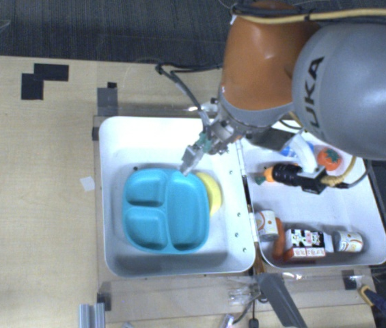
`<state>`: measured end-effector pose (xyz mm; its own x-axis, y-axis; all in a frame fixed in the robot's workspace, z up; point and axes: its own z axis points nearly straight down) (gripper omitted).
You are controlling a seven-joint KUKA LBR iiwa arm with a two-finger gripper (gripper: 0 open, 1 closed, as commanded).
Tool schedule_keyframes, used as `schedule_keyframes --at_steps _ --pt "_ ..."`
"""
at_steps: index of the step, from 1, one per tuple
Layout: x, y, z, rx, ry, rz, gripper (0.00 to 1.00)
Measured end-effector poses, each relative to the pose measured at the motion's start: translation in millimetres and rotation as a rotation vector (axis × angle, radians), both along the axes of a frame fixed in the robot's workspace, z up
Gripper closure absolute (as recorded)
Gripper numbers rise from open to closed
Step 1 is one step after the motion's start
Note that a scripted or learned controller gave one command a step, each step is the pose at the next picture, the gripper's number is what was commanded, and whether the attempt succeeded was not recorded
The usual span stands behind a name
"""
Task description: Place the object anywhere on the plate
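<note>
The task's thing looks to be the small yellow rounded object (pixel 213 191), which lies in the shallow white left bin (pixel 113 183) on the pale worktop (pixel 35 183). It is pressed against the two o'clock edge of the blue three-compartment plastic plate (pixel 167 214), and part of it is hidden by the plate's rim. The plate's compartments are bare, so the placing is not yet done. The arm's jaws hang over the plate's one o'clock rim, just beside the yellow object at its ten o'clock and pointing down towards seven o'clock. At this slant I cannot tell whether they are wide or narrow, and nothing shows between them. So little of the yellow object is exposed that its kind is uncertain. It may be a plastic toy fruit, and if so I would expect it to be light, stiff, smooth-skinned and not fragile. Its curved sides are likely to squirt out of a shallow pinch. The best hold would be across its narrow width on the exposed three o'clock half, low on the body. There is little room, with the plate's rim on one side and the bin wall on the other. At three o'clock the right bin (pixel 370 210) holds a dark labelled bottle (pixel 303 242) and a small can (pixel 348 240), well apart from the plate
</note>
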<state>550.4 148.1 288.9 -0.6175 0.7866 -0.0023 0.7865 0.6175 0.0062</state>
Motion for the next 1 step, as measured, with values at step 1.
schedule_keyframes --at_steps 1 --pt "-25.4 8.3 -63.9 0.000 0.002 -0.014 0.00"
